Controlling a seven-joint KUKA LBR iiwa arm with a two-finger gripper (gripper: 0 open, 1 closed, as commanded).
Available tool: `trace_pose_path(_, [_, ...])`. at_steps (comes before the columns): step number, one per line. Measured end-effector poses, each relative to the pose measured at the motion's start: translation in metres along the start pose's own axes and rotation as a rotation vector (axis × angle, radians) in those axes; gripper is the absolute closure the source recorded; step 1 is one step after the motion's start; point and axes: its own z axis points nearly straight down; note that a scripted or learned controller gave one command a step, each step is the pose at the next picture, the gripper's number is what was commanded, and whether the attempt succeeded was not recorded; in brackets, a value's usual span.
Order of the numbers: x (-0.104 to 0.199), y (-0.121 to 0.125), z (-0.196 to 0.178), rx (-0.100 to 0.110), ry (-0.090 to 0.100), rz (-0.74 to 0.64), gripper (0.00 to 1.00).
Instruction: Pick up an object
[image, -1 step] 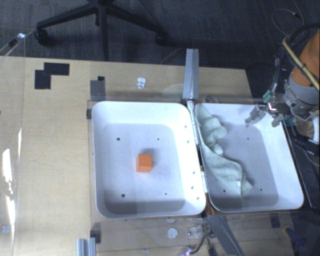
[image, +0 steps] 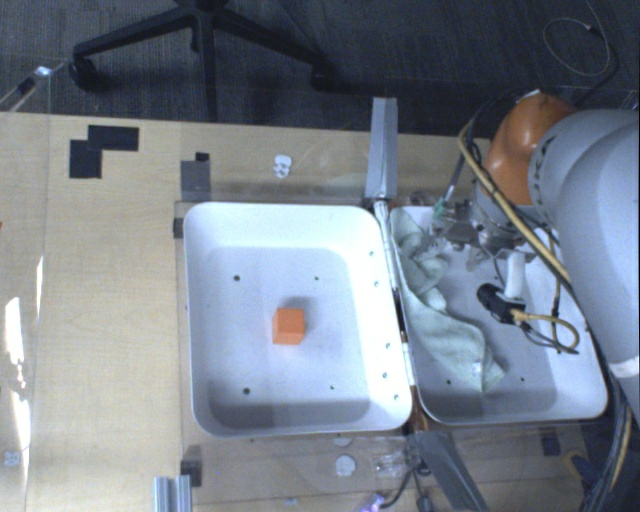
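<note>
On a pale wooden bench (image: 100, 330) over dark carpet, the camera view shows a small orange cube (image: 289, 326) lying free mid-floor of the left white bin (image: 205, 400), while the gripper (image: 462, 232), grip state untellable, hangs over the right bin's (image: 560, 400) crumpled white cloth (image: 445, 325) near its far edge.

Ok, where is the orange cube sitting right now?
The orange cube lies near the middle of the left bin in the camera view, alone on its floor. The crumpled white cloth and the arm are over in the right bin.
</note>
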Motion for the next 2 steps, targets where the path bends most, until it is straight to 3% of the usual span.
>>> trace_pose_path(1, [0.002,0.002,-0.012,-0.005,0.000,-0.006,1.00])
trace_pose_path(2, [0.016,0.020,-0.091,0.001,-0.001,0.224,1.00])
